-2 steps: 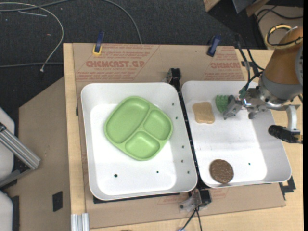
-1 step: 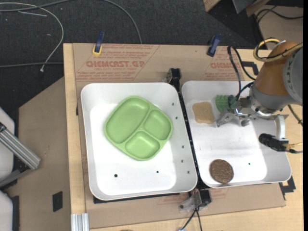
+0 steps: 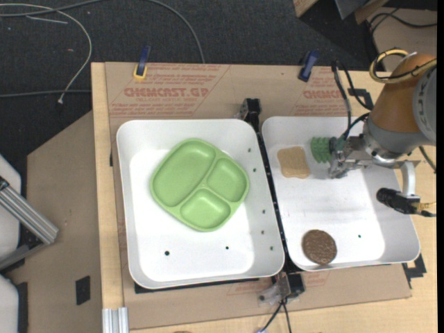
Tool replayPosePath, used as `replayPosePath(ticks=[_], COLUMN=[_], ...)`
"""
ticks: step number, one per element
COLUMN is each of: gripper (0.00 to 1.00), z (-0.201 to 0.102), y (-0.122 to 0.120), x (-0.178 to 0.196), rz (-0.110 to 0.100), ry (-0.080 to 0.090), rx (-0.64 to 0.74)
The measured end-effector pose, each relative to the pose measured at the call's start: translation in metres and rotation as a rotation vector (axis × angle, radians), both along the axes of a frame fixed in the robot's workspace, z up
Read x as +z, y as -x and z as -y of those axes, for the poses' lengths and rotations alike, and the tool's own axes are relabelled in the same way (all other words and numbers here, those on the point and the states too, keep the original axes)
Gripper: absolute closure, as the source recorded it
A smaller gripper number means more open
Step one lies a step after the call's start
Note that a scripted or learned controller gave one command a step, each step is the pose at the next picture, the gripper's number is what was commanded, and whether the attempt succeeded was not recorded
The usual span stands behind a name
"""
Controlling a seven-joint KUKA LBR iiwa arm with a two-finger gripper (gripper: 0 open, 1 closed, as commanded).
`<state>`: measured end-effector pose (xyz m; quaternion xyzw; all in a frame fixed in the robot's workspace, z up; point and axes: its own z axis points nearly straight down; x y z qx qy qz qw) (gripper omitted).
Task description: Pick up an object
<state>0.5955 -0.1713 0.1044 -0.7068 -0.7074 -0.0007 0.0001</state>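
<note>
Beside the tan slab (image 3: 293, 162), fingers (image 3: 337, 164) touch a green object (image 3: 322, 148).

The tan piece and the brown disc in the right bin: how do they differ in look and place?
The tan piece is pale and roughly square; the brown disc is dark and round. The tan piece lies at the far side of the right bin, beside the green object; the brown disc lies at the bin's near edge, alone. Both lie flat.
</note>
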Motion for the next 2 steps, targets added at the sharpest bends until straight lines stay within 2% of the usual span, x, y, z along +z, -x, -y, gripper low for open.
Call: replayPosePath(ticks=[2], gripper=[1.0], z=[-0.003], y=[-0.008], x=[0.119], rz=[0.006], ry=[0.003], rx=[0.001])
